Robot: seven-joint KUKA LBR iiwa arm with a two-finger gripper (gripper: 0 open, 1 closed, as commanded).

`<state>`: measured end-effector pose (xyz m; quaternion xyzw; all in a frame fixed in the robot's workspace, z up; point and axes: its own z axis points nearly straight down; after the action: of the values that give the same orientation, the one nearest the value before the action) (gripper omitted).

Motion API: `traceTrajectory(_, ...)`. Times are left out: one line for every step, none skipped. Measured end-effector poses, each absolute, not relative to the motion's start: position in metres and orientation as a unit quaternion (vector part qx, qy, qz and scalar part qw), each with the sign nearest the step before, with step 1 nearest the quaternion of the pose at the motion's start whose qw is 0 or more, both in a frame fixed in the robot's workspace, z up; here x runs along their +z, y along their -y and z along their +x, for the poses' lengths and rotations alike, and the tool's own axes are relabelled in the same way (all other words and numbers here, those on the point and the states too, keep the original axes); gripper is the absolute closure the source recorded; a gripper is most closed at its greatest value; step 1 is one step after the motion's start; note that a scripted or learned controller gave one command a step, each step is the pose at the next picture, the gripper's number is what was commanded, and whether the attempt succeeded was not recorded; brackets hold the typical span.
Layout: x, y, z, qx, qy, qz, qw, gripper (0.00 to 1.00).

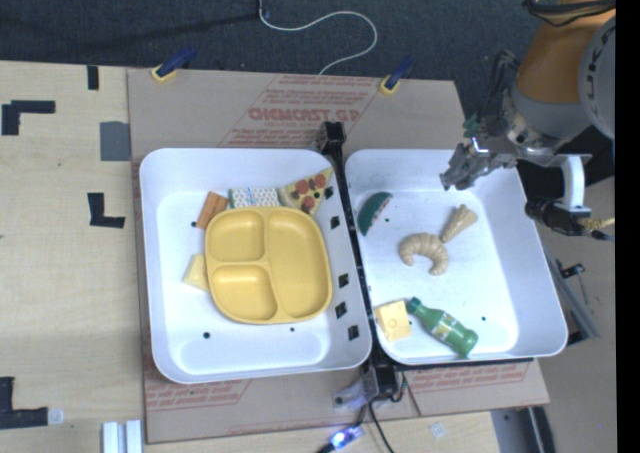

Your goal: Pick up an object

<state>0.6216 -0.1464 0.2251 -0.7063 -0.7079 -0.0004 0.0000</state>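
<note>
My gripper (458, 176) hangs over the far right part of the right bin (520, 341), just above and behind a tan cone-shaped piece (460, 222). Nothing shows between its fingers. A beige croissant (426, 250) lies in the middle of that bin. A dark green slice (374, 208) rests near the bin's left wall. A green bottle (443, 328) lies on its side near the front, beside a yellow cheese block (394, 321).
The left bin (170, 341) holds a yellow divided plate (268, 264), with a pizza slice (308, 190), an orange stick (211, 209) and a pale wedge (195, 270) around it. A white cable (300, 23) trails behind the bins.
</note>
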Motion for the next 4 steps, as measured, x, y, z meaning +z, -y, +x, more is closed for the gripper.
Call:
traceTrajectory(0.222,0.098,0.622,0.0002,0.709,-0.705,0.001,1.00)
traceTrajectory(0.232,0.052,0.603,-0.0001,0.709,-0.705,0.001,1.00)
traceTrajectory(0.225,0.044,0.615,0.0005,0.708,-0.706,0.001,1.00)
traceTrajectory(0.233,0.047,0.603,0.0003,0.708,-0.707,0.001,1.00)
